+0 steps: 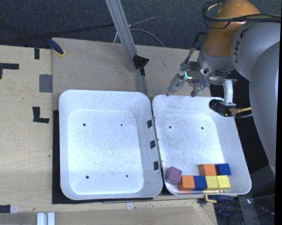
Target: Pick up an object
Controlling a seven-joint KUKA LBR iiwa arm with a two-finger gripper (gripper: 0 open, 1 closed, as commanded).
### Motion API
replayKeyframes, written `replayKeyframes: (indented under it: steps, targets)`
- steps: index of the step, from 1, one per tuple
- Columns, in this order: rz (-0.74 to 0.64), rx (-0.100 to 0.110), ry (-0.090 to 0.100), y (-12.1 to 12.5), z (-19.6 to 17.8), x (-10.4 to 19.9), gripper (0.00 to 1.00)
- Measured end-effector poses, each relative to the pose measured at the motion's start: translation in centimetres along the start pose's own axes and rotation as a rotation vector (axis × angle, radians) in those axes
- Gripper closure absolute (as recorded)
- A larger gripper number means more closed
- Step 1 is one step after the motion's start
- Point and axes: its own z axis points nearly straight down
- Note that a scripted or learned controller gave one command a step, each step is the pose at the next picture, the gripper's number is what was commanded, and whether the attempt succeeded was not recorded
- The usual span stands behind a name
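A: Arm [254, 44] enters from 3 o'clock, grey links, orange band on top. Where is the gripper?

B: The gripper [183, 89] hangs over the 12 o'clock rim of the right bin [232, 136], toward that bin's 11 o'clock corner. Its two fingers [173, 88] stand spread apart, tips pointing down toward 7 o'clock. Nothing sits between them.

A: Objects?

B: All are in the right bin, bunched at its 6 o'clock edge, well apart from the gripper. The purple block [174, 174] sits at the 7 o'clock corner, slightly tilted. Just beside it toward 3 o'clock runs a front row: orange block [188, 181], blue block [200, 181], yellow block [212, 182], second yellow block [223, 181], all touching side to side. Behind them, a second orange block [207, 170] and a second blue block [222, 169] touch each other.

A: Left bin?

B: The left bin [66, 130] sits at 9 o'clock of the right one, rims touching along the middle.

A: Anything else on the bench?

B: A metal pole [123, 28] slants from 12 o'clock down to the gap between the bins. Black tape marks [38, 114] lie on the bench [20, 142] at 9 o'clock.
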Motion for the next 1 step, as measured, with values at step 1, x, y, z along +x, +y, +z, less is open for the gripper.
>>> replayKeyframes:
  steps: [1]
  targets:
    - [0.000, 0.003, 0.001, 0.51, 3.60, 1.16, 0.00]
